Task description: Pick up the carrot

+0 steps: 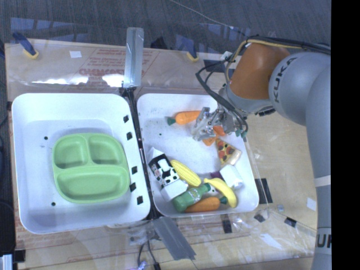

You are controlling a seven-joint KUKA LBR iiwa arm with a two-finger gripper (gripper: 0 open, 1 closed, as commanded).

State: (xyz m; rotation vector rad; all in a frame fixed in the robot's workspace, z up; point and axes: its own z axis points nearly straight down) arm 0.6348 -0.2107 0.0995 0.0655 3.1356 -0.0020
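Note:
The carrot [188,117], orange with a small green top at its left end, lies on its side near the back of the right bin [147,151]. My gripper [205,126] hangs low over the bin just to the right of the carrot's thick end, close to it or touching it. The carrot rests on the bin floor. A small orange piece [216,134] shows right under the gripper, partly hidden by it.
A pizza slice [228,151], two bananas [185,172] [223,190], a milk carton [163,171], a green bottle [189,197], a white block [231,176] and a long orange item [203,205] crowd the right bin's front. A green divided plate [90,167] sits in the left bin.

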